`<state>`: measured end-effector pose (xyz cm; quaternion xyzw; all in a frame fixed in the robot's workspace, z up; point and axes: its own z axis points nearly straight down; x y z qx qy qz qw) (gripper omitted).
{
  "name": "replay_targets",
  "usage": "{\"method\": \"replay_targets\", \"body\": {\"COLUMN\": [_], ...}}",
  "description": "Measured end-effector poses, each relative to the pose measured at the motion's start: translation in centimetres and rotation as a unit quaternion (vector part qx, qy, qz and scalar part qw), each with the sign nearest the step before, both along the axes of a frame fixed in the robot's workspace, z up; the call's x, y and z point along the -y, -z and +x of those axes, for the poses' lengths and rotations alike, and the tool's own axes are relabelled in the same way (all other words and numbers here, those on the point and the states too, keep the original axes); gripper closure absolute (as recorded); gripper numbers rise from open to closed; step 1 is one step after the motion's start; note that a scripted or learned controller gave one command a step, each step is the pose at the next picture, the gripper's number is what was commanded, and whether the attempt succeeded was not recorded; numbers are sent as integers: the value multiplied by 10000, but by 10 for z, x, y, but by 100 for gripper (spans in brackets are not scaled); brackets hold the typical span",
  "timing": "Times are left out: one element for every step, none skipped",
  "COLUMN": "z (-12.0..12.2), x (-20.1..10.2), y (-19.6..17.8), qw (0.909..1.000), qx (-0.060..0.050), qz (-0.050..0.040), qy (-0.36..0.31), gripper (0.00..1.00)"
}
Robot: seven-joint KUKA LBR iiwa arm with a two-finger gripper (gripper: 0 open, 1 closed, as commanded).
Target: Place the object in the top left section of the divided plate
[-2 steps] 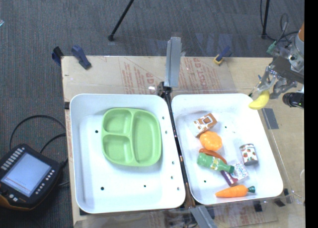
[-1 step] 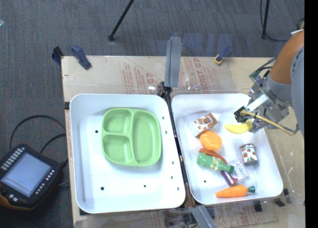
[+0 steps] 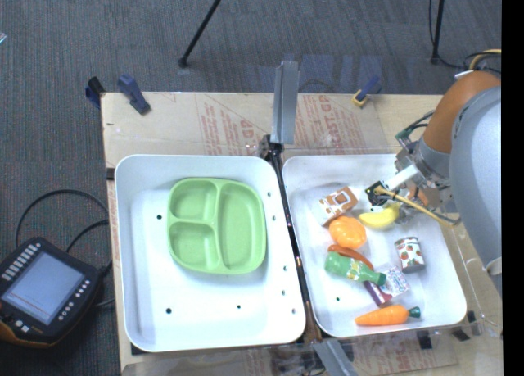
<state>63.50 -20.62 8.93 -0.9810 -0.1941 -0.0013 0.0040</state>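
Observation:
A green divided plate [image 3: 218, 224] lies in the left bin [image 3: 139, 284], with two small sections on its left and one long section on its right. All three sections hold nothing. My gripper [image 3: 407, 190] hangs over the upper right part of the right bin [image 3: 311, 182], just above and to the right of a yellow banana [image 3: 379, 218]. An orange fruit [image 3: 348, 232] lies left of the banana, and a brown and white carton [image 3: 337, 202] sits beyond that fruit.
The right bin also holds a green bottle [image 3: 350, 268], a small can [image 3: 409, 254], a carrot [image 3: 382, 315] and a purple item [image 3: 376, 292]. A grey upright post [image 3: 285, 112] stands behind the bins' shared edge.

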Motion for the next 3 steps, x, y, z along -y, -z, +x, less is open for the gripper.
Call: {"method": "replay_targets", "body": {"z": [-5,2,0], "x": [-81,-50,-107], "y": [1,1,1], "qw": [9988,10000,9956], "qx": [-19,-8,-22], "qz": [-22,-34,-24], "qy": [494,83,939], "gripper": [100,100,100]}}
